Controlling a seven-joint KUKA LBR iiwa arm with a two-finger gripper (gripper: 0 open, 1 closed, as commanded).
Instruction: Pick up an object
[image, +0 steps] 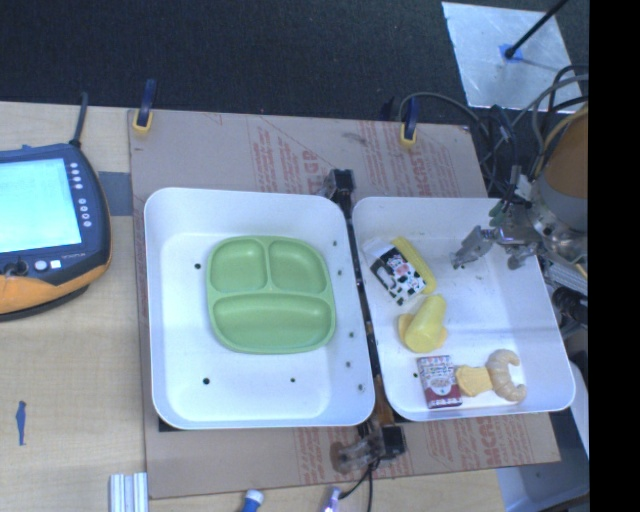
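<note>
cardboard-lined bench (300, 150), unreadable red print; red-labelled packet (438, 382)

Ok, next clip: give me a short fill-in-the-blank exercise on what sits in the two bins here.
1. The green divided plate lies in the ____ bin.
2. The gripper hovers over the ____ bin.
3. The tipped-over cup in the right bin is ____ in colour.
4. The small red packet lies near that bin's ____ edge.

Missing words: left; right; yellow; front
</note>
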